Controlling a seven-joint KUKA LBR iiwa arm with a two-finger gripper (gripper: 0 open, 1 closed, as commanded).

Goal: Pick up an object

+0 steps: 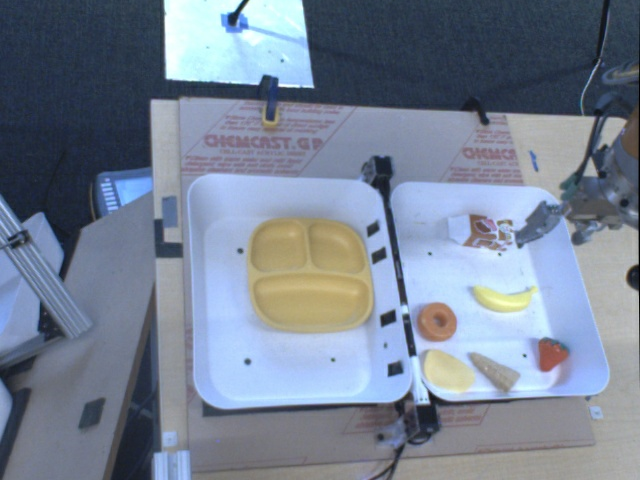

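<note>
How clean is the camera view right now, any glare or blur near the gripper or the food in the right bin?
Camera view: light is even and soft, with faint shadows under the banana and donut; the metal sheet beyond the bench glares bright; the gripper at the right bin's far edge is slightly soft, its fingers hard to resolve; the yellow tray reads sharp.

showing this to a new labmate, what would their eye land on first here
Probably the yellow divided plate, lying alone in the middle of the left bin. Next, the toy food scattered in the right bin: a banana, a donut and a strawberry. The tool reaches in from the right, beside a white printed packet at that bin's far end.
</note>
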